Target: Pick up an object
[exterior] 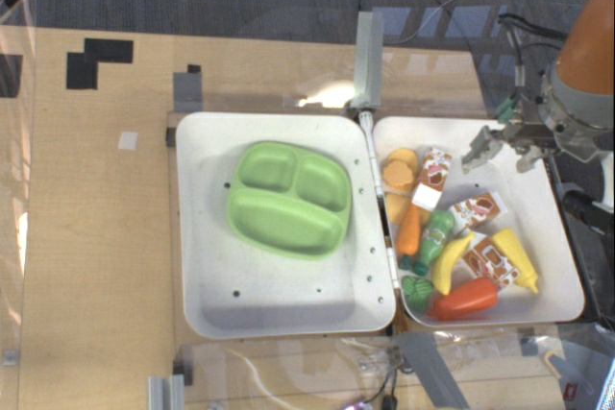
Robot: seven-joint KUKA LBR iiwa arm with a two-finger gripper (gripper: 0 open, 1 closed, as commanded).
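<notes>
Your gripper hovers, seemingly spread and empty, over the right bin's far edge; next, descend onto a toy.

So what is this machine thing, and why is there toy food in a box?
It is a robot arm, grey with an orange band, reaching in from the right. One camera looks down at it from above. Its end effector, the grabbing part, hangs over the right white bin with nothing between its fingers. That bin holds toy food: a banana, a carrot, a red pepper and small packets. The left white bin holds a green divided plate. The robot's job is to pick something up.
</notes>
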